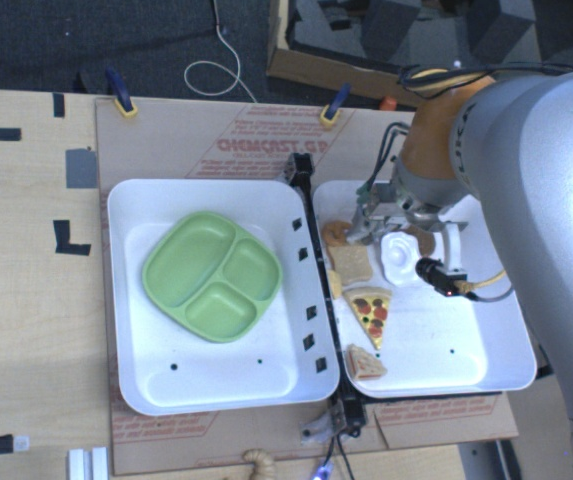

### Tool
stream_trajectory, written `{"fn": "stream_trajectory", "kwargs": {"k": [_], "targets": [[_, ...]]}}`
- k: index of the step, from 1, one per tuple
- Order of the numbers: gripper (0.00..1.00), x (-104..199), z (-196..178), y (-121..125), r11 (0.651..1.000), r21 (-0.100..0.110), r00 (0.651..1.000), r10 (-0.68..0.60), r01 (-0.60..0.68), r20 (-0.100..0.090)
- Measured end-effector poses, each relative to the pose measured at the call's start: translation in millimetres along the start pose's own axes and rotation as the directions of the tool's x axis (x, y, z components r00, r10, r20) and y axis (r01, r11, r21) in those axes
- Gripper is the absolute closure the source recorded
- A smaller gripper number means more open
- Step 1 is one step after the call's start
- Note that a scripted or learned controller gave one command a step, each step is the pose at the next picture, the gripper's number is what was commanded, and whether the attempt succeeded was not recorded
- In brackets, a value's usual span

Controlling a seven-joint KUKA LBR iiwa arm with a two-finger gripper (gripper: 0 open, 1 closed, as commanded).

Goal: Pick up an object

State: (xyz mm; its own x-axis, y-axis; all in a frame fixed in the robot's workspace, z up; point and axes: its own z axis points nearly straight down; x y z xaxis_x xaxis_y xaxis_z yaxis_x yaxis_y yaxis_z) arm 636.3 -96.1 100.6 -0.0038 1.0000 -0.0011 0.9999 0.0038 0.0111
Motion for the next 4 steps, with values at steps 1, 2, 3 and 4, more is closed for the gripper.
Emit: {"fn": "stream_trajectory", "kwargs": {"k": [1, 2, 3, 4], "targets": [[0.00, -1, 1, -1, 1.000, 0.001, 1.000, 0.000, 0.000, 0.001], [0.00, -1, 12, -84, 1.000, 0.004, 1.000, 0.009, -0.009, -0.001], [0.00, -1, 10, -129, 1.000, -0.001, 1.000, 0.006, -0.006, 0.000], [0.00, 1, 12, -73, 1.000, 0.003, 1.000, 0.002, -0.002, 0.001]]}}
